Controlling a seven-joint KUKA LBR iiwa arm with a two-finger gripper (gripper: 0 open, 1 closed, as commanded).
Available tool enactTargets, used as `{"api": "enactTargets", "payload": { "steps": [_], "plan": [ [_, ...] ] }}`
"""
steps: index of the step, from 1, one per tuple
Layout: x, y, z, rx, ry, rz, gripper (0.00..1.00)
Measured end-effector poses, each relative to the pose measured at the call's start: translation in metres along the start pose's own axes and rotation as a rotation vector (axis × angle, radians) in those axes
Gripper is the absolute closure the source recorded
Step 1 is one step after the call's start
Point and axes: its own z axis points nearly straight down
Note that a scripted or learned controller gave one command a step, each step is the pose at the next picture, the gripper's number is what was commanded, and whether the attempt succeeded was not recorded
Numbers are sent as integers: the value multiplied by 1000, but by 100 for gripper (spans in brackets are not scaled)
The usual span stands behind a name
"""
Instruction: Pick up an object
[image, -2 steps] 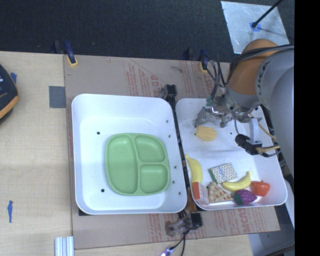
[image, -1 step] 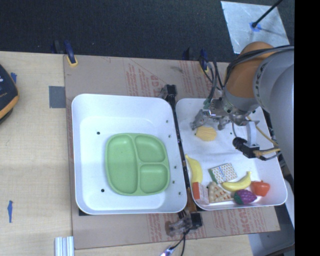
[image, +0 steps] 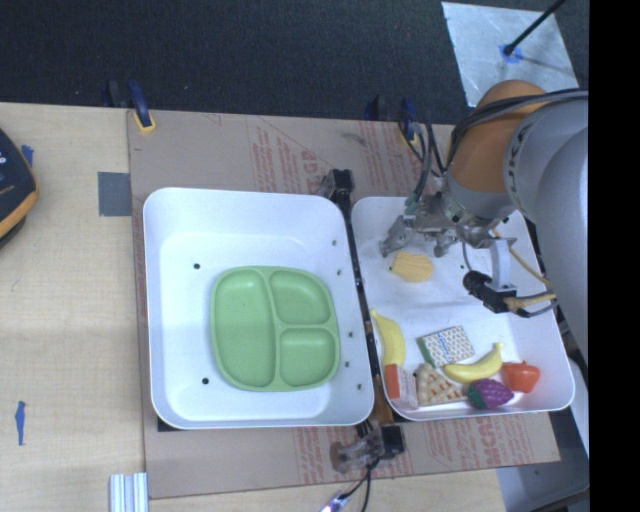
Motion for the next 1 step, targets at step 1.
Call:
{"api": "enactTargets", "payload": {
  "steps": [1],
  "plan": [
    [-5, -5, 0, 3, 0, 2, 0]
  ]
}}
